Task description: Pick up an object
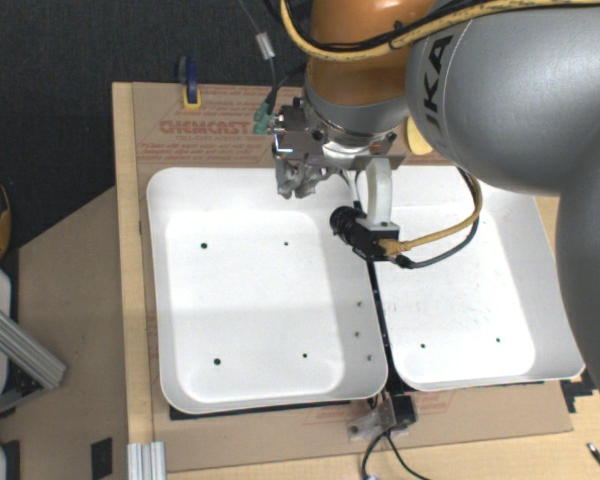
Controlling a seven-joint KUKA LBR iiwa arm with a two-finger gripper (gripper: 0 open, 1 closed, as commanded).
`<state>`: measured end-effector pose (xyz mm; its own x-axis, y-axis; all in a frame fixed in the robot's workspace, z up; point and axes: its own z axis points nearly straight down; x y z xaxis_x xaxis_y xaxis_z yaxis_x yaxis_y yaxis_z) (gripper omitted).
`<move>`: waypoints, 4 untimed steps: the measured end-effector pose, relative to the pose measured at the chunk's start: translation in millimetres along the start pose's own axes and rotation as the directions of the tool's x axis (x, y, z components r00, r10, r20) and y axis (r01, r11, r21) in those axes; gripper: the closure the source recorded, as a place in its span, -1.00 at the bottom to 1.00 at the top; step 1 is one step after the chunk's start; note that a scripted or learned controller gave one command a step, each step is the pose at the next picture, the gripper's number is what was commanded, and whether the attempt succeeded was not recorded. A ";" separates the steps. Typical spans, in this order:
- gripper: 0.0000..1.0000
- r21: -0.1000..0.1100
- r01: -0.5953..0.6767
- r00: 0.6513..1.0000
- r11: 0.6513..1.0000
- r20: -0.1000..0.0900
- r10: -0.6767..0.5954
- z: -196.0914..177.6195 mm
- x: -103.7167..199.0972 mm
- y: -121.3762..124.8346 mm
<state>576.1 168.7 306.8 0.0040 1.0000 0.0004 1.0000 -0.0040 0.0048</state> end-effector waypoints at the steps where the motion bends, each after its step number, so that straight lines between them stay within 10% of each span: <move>1: 1.00 0.011 0.009 1.000 1.000 0.000 -0.009 49.7 59.3 9.7; 2: 1.00 -0.001 0.000 1.000 1.000 0.000 0.000 -3.6 18.6 10.0; 3: 1.00 0.011 0.007 1.000 1.000 0.002 -0.007 70.0 57.6 27.6; 4: 1.00 -0.003 -0.010 1.000 1.000 0.005 0.010 7.1 -83.4 22.6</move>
